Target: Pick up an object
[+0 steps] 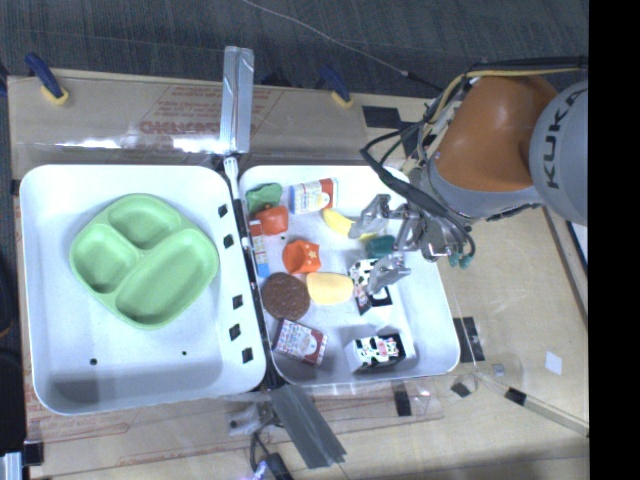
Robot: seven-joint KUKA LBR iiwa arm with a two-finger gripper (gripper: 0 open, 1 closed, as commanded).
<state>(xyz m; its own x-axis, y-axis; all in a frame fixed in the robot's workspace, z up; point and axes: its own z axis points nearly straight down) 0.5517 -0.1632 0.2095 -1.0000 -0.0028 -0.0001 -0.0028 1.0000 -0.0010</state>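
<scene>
- Since the task is just "grab something", the closest candidate looks like the small black-and-white carton [366, 273], sitting right under the gripper [388, 258] in the right bin [437, 320], roughly at its 3 o'clock side.
- Can't really tell if the claw is apart or closed; nothing is clearly pinched, so I'd say not holding yet.
- Carton's long axis: too small to call.
- Count: two white bins, one green divided plate [145, 258] in the left bin [50, 368], a second cow-print carton [379, 350] at 5 o'clock, and one yellow lemon-ish piece [329, 288] at 9 o'clock from the claw.
</scene>
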